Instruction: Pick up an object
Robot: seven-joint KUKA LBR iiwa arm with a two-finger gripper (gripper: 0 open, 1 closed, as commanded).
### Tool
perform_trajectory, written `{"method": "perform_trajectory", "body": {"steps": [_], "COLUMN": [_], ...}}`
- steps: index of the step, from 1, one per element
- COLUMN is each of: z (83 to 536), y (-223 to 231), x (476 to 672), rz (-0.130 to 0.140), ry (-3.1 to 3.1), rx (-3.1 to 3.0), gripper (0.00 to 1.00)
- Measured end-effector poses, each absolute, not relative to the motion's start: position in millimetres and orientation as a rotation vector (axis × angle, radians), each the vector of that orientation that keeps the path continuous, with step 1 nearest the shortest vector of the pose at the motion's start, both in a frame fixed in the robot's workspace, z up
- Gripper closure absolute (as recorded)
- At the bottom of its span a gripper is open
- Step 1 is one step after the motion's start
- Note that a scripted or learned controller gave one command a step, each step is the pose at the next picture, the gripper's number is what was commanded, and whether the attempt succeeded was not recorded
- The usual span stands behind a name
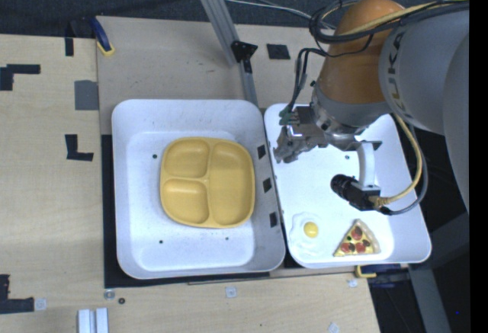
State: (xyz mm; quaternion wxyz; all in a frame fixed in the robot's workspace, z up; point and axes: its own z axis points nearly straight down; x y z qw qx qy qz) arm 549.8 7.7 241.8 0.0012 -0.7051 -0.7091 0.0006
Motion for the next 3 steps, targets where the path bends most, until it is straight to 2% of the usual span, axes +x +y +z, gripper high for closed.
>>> {"method": "perform_trajectory", "body": {"steps": [2, 3], "z": [232.6, 232.9], "y": [102.0, 100.1], "x": [534.3, 534.7], "rz": [0.004, 0.004], "ry": [-2.225, -2.223], "rx": [-2.214, -2.217], "gripper": [1.0, 0.0]}}
